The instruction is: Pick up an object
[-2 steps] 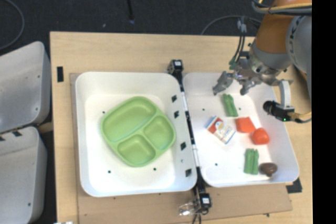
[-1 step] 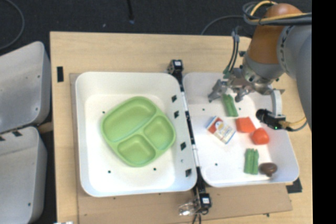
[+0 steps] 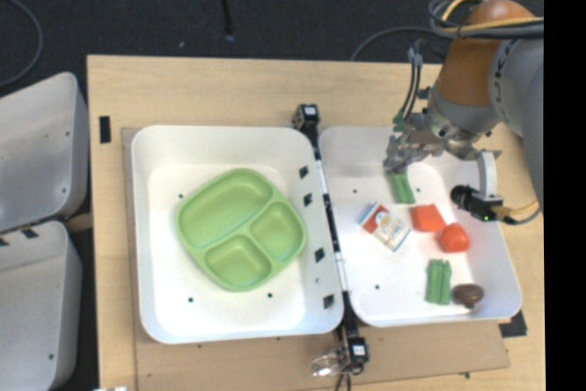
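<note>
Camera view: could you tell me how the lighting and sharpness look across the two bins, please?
In the camera view, light is even and soft: the green plate casts hardly any shadow in the left bin; the white right bin looks slightly washed out; the whole frame is a little soft, with the gripper blurrier than the small items.

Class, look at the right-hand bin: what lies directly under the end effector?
Under the end effector lies a small green block, on the right bin's floor. Its lower part shows; the end effector covers its upper end, so contact cannot be judged.
</note>
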### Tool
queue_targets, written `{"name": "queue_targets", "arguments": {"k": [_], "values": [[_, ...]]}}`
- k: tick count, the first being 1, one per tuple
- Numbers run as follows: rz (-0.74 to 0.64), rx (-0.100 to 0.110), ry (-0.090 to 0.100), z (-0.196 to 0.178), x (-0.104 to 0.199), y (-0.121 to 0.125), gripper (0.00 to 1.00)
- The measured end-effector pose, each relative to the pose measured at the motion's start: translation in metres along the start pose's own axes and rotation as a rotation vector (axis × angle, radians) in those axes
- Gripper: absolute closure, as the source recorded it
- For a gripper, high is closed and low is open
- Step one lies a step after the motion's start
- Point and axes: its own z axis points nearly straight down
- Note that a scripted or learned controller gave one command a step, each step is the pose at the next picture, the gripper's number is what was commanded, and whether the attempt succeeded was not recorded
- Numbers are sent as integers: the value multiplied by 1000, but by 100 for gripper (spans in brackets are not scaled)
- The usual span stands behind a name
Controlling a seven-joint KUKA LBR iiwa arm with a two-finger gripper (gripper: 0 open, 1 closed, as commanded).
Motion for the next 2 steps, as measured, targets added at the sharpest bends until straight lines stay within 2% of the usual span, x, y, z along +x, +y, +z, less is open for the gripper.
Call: {"name": "queue_targets", "arguments": {"k": [1, 2], "values": [[-5, -4, 0, -57, -7, 10, 100], [-8, 2, 2, -71, -8, 11, 100]]}}
